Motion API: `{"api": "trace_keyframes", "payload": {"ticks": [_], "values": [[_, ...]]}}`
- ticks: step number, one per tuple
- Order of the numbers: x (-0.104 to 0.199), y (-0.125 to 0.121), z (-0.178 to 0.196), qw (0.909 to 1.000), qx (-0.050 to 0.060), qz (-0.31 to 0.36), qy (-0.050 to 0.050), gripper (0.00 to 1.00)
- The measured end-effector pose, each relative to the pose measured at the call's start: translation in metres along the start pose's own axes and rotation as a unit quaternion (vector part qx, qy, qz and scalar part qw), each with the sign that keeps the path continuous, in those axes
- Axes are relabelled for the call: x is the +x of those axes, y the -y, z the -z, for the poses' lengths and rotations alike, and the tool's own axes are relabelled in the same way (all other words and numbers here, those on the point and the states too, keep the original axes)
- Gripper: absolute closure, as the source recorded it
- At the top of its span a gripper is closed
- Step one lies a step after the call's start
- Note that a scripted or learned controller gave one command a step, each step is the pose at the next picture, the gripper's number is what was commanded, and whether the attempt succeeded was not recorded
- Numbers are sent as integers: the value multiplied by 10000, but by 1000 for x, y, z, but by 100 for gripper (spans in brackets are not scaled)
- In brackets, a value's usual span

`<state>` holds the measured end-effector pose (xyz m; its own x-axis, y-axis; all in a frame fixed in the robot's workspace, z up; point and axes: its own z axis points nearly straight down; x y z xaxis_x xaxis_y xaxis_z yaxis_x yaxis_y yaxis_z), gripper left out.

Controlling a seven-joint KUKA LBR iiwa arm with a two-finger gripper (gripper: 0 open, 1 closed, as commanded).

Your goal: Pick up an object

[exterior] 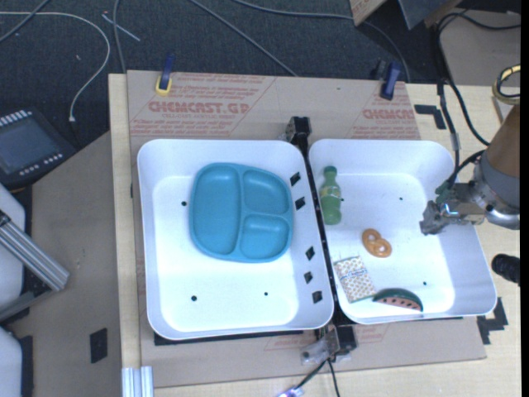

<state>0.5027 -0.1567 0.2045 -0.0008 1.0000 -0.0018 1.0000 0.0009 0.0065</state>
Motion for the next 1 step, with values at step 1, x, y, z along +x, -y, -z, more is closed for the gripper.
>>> {"api": "trace_keyframes", "payload": {"ticks": [1], "values": [[0,-1,30,10000,9,2,-4,100]]}}
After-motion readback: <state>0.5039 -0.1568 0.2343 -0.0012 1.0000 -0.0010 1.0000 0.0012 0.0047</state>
